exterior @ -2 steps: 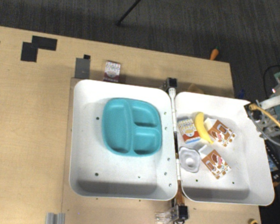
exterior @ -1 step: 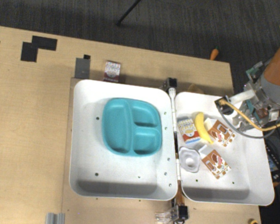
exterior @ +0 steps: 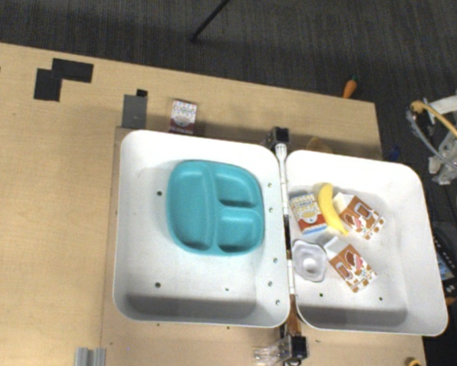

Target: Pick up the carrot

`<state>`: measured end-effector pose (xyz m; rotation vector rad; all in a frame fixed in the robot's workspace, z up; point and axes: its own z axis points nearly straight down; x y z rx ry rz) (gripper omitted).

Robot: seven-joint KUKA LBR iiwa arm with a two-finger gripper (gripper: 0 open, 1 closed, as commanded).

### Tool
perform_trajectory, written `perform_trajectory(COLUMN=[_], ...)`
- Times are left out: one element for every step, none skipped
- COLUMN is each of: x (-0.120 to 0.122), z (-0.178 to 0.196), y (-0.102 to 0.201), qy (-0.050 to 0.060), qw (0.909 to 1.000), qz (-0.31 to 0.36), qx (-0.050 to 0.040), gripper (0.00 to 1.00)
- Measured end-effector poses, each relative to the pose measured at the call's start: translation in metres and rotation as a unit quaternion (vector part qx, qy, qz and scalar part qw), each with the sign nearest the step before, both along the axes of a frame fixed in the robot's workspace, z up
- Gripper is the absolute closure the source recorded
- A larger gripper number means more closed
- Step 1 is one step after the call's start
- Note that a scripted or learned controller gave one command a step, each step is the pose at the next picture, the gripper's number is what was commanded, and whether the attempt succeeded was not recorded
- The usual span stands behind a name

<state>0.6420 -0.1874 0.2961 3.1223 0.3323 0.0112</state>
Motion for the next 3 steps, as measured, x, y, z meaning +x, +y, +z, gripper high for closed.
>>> perform_trajectory(x=[-0.006,-0.045,-0.068], z=[-0.079,-0.094,0.087], y=[0.045,0.114,0.071], qy=[0.007,0.005,-0.005], qw=[0.9993,0.9932,0.9989], qz=[0.036,0.116,0.047], qx=[0.0035,0.0024,-0.0013], gripper=[1.00,1.00,1.00])
